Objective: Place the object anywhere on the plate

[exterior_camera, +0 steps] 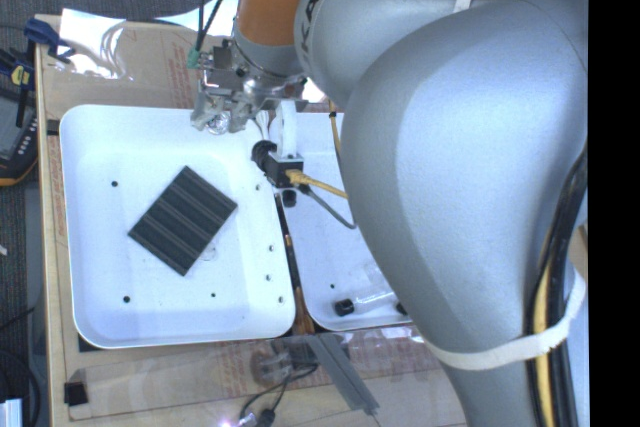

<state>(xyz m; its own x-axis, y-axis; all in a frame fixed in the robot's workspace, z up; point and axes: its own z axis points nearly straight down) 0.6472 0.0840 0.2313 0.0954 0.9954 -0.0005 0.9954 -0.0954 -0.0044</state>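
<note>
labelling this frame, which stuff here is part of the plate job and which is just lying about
Job:
gripper, over the left bin's far edge
dark ribbed plate, flat in the left bin

Lying about:
small black item in the right bin
blue clamp at the bench's far left corner

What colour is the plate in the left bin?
Dark grey with ribbed stripes: the plate, seen in the camera view.

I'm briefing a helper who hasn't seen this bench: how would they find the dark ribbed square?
Start at the left white bin. Near its middle lies the dark ribbed square, flat and turned like a diamond. It is the one large dark thing on the white floor, with the gripper above the bin's far edge.
</note>
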